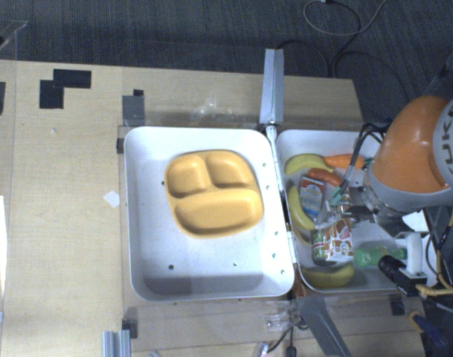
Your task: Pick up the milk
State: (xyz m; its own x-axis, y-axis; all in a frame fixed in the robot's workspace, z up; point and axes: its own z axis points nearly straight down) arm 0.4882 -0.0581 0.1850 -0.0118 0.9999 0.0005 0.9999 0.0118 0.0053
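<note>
Presently the milk (311,197), a small printed carton, lies in the right bin (315,141) at the frame's right, among bananas (299,208). It looks light, thin-walled and crushable; take it across its flat sides. The hand (342,205) hovers just beside it; whether it grips cannot be told.

The grey, rounded metal robot arm (434,162) carries a broad glossy orange band (405,151) above a paler grey wrist collar, with thin black cables (358,155) looping off its left side toward dark, blocky metal hardware at the tip.
</note>
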